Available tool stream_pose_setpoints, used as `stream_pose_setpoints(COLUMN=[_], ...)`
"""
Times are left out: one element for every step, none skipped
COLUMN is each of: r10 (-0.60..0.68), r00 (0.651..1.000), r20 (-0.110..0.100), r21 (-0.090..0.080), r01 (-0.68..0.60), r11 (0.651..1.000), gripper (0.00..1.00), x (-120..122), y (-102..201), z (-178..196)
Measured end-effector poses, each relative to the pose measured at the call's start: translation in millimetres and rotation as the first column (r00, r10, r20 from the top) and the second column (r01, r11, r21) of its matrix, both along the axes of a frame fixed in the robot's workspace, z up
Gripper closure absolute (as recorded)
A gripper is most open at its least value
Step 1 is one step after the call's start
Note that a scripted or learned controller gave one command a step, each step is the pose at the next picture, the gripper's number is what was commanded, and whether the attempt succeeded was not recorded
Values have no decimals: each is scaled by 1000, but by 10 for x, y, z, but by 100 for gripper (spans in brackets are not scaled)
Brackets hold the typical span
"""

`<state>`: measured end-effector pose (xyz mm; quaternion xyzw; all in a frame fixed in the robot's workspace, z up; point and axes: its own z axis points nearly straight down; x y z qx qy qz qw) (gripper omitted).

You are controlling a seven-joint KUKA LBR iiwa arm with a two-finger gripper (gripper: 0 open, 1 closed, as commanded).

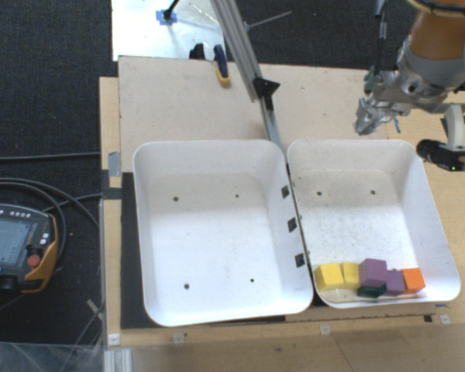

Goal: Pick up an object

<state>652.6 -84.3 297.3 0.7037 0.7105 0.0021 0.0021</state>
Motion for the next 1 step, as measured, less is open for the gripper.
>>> stream_pose_setpoints(r10=[-8], r00=[1000], r20=[-8], r21=[0], r01=[8], r11=[1000], gripper=[100], x=[-123], y=[-22], z=[-376])
